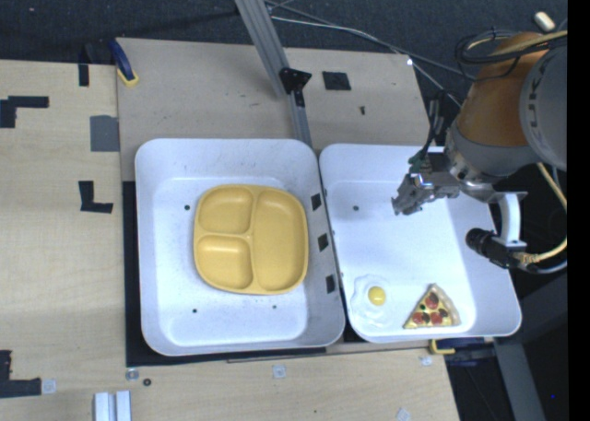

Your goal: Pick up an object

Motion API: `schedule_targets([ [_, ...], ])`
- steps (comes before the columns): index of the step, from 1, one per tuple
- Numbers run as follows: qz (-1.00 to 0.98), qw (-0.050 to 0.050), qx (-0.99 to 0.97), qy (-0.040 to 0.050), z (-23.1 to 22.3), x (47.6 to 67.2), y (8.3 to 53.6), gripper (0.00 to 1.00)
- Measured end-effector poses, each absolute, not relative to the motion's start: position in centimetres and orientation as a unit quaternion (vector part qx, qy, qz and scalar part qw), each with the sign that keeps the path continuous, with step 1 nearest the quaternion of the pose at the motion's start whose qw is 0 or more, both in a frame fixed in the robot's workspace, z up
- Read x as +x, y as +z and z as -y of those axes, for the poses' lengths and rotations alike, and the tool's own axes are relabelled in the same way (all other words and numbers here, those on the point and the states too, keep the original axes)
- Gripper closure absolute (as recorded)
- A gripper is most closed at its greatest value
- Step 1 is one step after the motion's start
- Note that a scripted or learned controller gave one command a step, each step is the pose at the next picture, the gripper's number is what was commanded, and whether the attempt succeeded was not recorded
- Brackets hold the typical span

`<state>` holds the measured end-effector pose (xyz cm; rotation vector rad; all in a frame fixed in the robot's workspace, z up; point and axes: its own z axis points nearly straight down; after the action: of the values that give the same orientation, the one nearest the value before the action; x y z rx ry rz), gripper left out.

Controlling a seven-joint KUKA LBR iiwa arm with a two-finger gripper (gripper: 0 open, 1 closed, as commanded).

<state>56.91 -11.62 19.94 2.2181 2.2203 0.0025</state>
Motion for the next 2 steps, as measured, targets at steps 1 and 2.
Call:
schedule_targets([
  [1,-0.708,0.001,0.706,0.0008,10.7,57.1,24.7,1.0],
  [2,-0.709,-0.001,0.705,-0.001,5.1,55.7,23.3,1.0],
])
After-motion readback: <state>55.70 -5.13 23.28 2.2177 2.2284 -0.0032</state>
